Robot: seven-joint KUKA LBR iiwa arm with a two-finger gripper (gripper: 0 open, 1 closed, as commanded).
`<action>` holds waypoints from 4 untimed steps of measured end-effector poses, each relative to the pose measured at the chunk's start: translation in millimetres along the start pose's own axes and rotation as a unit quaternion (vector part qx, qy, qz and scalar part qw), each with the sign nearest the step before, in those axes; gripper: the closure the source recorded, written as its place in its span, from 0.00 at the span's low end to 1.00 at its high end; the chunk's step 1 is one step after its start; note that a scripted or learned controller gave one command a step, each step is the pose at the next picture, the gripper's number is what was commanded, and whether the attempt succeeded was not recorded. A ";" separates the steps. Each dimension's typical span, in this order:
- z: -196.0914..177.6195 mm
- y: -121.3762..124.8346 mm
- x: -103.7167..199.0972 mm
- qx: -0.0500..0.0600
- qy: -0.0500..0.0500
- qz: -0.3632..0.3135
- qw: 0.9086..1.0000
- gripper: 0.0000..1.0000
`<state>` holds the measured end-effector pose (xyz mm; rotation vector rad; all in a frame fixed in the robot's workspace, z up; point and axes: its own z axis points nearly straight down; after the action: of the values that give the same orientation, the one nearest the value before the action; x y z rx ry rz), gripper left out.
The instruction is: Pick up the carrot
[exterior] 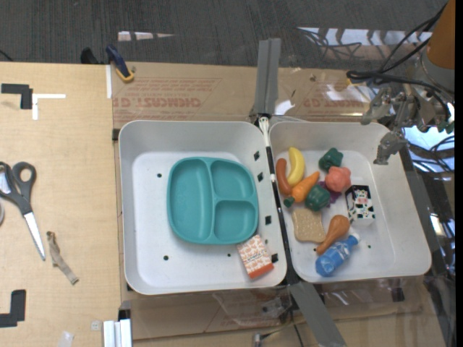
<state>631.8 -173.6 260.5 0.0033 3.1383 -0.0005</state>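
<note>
In the camera view, the carrot lies in the right bin, toward its nine o'clock side, touching the banana and a green vegetable; the end effector hovers over the bin's one o'clock corner, its grip state impossible to tell; the left bin holds a teal divided plate.

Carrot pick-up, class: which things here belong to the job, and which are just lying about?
Belong to the job:
carrot
gripper
right bin

Just lying about:
banana
bread slice
blue bottle
drumstick
teal plate
scissors
</note>
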 end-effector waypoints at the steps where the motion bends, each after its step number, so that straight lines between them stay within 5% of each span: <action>1: 81.5 75.1 -11.8 -0.001 0.000 -0.077 0.997 0.00; 2: 166.4 76.4 30.5 0.000 0.000 -0.127 0.992 0.00; 3: 156.0 77.2 28.8 0.001 -0.002 -0.129 0.992 1.00; 4: 156.0 77.2 28.9 0.001 -0.002 -0.129 0.992 0.00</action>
<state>603.6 -96.5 104.4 -0.3997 3.1083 -0.0050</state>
